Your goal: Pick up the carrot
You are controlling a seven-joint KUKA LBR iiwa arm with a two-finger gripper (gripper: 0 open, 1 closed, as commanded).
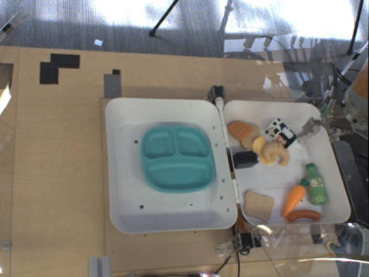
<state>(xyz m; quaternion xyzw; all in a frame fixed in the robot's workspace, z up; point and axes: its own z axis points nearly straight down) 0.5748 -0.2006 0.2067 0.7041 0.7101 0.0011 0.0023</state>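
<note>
The camera view looks down on a wooden surface bearing two white bins side by side. The left bin holds a teal tray with three compartments, lying near the bin's middle.

The right bin holds the small items. The carrot, orange with a green top, lies at about 5 o'clock from the bin's middle, tilted so its green end points toward 1 o'clock and its tip toward 7 o'clock. A green bottle lies just beside it at 3 o'clock, its cap end pointing toward 12 o'clock. A sausage lies just below the carrot's tip at 5 o'clock, along the bin's lower wall. A slice of bread sits at 9 o'clock from the carrot, apart from it, in the bin's lower left corner.

In the bin's upper half, a waffle lies at 11 o'clock from the middle. A black block sits below it, against the left wall. A croissant touches the block's right end. A black-and-white carton lies just above the croissant at 1 o'clock.

The arm enters at 3 o'clock, at the right bin's upper right corner. The tool is near the carton, well apart from the carrot; whether it is wide or narrow I cannot tell. Nothing shows held in it.
</note>
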